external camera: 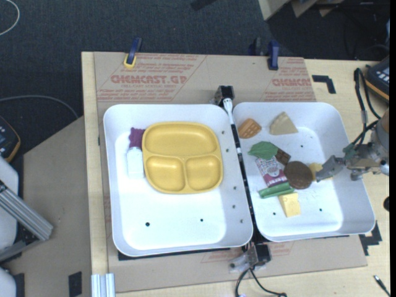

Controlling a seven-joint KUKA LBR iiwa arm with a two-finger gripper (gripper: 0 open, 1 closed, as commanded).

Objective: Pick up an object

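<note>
The right bin (346, 212) holds several small items. Among them are a brown round disc (299, 174), a green leaf (264, 148), a pink packet (271, 172), a green strip (276, 191), a yellow block (289, 204), an orange bread piece (250, 128) and a tan wedge (283, 124). My gripper (326, 171) reaches in low from the right. Its tip sits right beside the brown disc's right edge, and I cannot tell whether they touch. A small yellow bit (317, 166) shows at the tip.
The left bin (173, 228) holds a yellow divided plate (182, 156) and a white bottle with a purple cap (134, 154) along its left side. A black divider with clamps (238, 159) runs between the bins. Cables hang at the right edge (362, 104).
</note>
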